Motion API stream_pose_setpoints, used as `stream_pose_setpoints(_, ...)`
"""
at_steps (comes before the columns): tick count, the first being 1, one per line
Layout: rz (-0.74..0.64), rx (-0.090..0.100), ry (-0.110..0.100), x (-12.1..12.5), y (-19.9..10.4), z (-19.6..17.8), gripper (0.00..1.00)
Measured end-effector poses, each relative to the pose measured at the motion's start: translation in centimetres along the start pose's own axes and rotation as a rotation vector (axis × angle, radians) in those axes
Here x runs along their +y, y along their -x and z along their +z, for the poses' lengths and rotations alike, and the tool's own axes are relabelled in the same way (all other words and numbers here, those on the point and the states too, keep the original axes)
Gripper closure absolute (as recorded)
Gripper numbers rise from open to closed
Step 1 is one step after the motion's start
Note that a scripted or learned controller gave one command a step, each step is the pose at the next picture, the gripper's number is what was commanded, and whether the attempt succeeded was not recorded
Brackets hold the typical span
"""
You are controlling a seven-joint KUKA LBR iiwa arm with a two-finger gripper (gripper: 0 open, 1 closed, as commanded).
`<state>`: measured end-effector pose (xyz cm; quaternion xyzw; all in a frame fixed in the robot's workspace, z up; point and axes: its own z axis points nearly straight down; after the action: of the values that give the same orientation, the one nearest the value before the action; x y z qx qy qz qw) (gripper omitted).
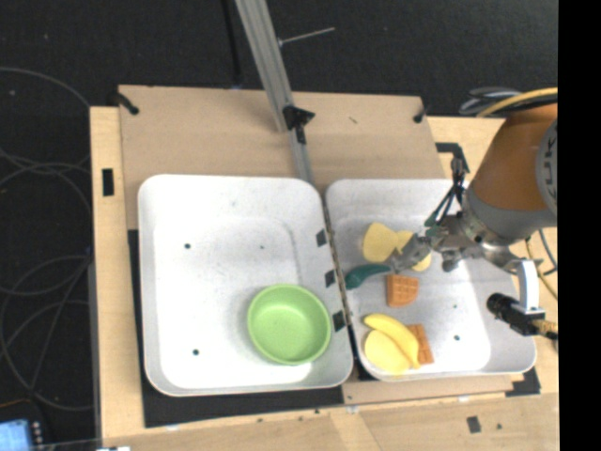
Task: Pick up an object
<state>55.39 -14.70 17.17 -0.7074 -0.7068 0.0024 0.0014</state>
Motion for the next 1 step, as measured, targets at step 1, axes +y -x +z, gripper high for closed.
stream_pose_setpoints(1, 0.002, 0.000, 0.001, -0.10, -0.91, 5.18, 0.00)
